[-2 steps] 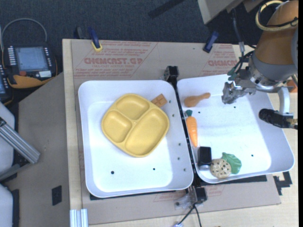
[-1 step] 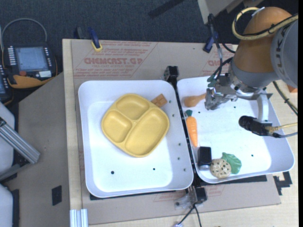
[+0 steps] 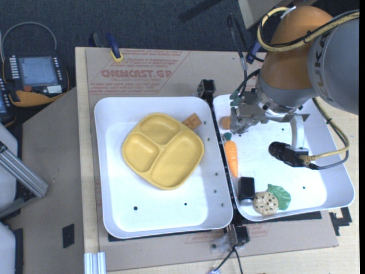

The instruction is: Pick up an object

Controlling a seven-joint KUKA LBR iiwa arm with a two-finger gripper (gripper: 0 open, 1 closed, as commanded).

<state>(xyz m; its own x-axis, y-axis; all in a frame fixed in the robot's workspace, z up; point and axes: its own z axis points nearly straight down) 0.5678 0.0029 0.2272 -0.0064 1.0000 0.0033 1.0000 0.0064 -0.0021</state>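
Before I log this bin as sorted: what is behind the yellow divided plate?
A small brown block pokes out past the far right rim of the yellow divided plate in the left bin. Its near end is covered by the plate, as is whatever lies under the plate.

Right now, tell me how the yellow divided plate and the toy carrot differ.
The yellow divided plate is broad, flat and pale yellow; the carrot is slim, tapered and orange. The plate lies in the left bin, near its middle; the carrot lies in the right bin, hard against its left wall. The plate has three compartments; the carrot is one solid piece. Both rest untouched, clear of the gripper.
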